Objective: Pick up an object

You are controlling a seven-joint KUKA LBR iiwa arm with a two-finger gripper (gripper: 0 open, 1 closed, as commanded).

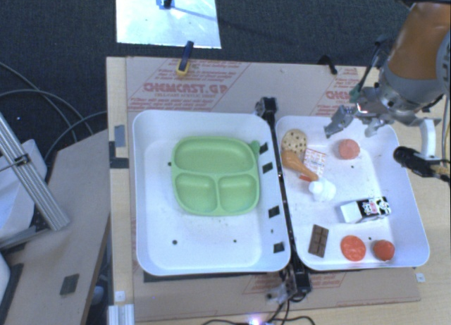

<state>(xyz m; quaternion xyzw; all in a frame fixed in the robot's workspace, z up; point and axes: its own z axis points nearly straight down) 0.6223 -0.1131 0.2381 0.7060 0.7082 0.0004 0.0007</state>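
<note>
Pick not yet made: gripper [352,120], finger state indiscernible, poised at right bin's [412,197] far edge beside pink sausage slice [348,149], nothing lifted.

In the right bin [412,211] I see a pink round slice [348,149], a cookie [293,139], a carrot piece [299,166], a white lump [323,189], a small milk carton [365,209] on its side, a chocolate bar [318,240], a red slice [353,247] and a tomato [383,249].
</note>
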